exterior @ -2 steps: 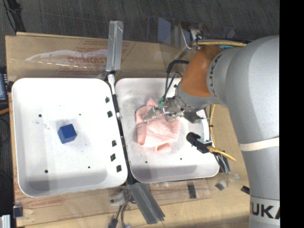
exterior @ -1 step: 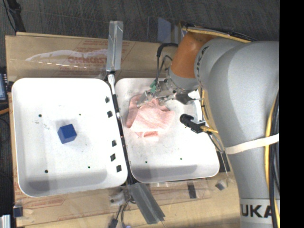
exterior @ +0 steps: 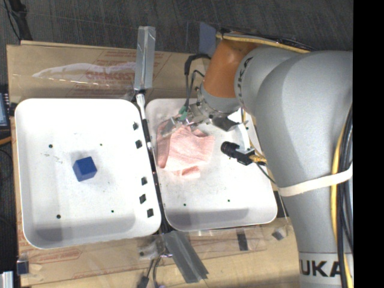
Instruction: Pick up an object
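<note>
Camera view: a slanted look down on a bench [exterior: 72, 65] that bears two shallow white bins side by side, with dark floor along the top of the frame.
Left bin [exterior: 36, 221]: sits at centre left of the frame and holds one small blue cube [exterior: 85, 168], resting alone on the bin floor left of the bin's middle, well apart from every wall.
Right bin [exterior: 240, 212]: sits at centre of the frame, its left wall just beside the left bin's right wall, and holds a crumpled pink cloth [exterior: 183, 150].
Pink cloth: lies in the upper left part of the right bin, close to the left wall; its upper edge meets the gripper.
Divider: a line of small black clips [exterior: 144, 182] runs down the seam between the two bins.
Arm [exterior: 300, 137]: grey, large, filling the right side of the frame, with its orange band [exterior: 223, 71] at upper centre above the wrist.
Gripper [exterior: 191, 116]: low over the upper part of the right bin, at the top edge of the pink cloth.
Grip state: cannot tell; the tip is a tangle of metal and cable against the cloth, and nothing shows whether the cloth is caught.
Black fitting [exterior: 235, 151]: juts from the arm over the right bin, just right of the cloth.
</note>
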Available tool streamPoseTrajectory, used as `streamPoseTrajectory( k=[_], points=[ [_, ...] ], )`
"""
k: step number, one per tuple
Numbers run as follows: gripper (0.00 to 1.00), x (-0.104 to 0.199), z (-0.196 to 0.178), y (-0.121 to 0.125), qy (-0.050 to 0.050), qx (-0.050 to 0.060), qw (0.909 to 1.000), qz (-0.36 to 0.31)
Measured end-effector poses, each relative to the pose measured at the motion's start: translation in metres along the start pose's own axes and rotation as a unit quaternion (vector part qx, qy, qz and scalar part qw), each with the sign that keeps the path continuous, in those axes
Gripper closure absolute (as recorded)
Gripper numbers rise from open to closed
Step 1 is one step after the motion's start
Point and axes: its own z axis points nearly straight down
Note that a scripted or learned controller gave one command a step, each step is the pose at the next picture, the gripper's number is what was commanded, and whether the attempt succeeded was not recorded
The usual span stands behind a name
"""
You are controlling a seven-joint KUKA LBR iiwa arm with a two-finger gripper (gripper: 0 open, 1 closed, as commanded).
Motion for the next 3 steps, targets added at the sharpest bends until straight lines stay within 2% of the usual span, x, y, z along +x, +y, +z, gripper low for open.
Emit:
streamPoseTrajectory(
  k=[1,2,3],
  points=[
    [0.0,-0.0001,0.0,0.0,0.0,0.0,1.0,0.0],
    [1.0,-0.0005,-0.0067,0.0,0.0,0.002,1.0,-0.001],
    [0.0,-0.0005,-0.0069,0.0001,0.0,0.002,1.0,-0.001]
  ],
)
